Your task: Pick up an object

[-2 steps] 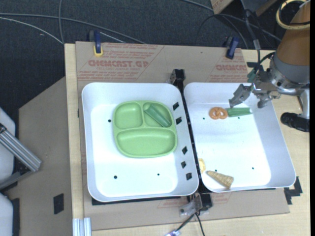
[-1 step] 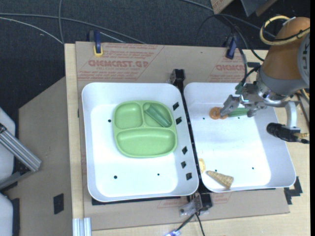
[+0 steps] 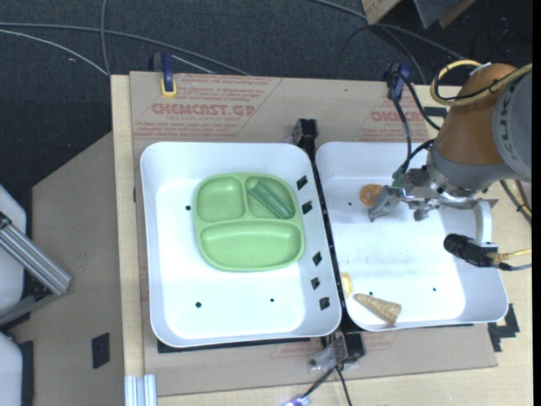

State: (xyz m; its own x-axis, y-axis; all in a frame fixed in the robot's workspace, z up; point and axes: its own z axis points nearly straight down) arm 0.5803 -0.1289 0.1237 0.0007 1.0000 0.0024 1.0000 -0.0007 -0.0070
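Basically, you caught the arm in its approach, nothing picked yet. The gripper (image 3: pixel 401 203) hung low over the right bin (image 3: pixel 423 299), near the far wall, with two fingers splayed apart and nothing between them. A small orange object (image 3: pixel 369 194) lay in the far-left part of that bin, just beside the left fingertip (image 3: pixel 378 211); touching or not, I couldn't tell from this angle. My read: that was the target, and the step in hand was lining up on it.

Other candidates: a cone-shaped tan piece (image 3: pixel 377 308) near the bin's front edge, well apart from the gripper. In the left bin (image 3: pixel 228 311), a green divided plate (image 3: pixel 248 223) with a darker green item (image 3: pixel 271 196) in one compartment.

Next move, as I judged it: shift toward the orange object so it sits between the fingers, drop, close, then lift. Main risk was the bin wall crowding it.
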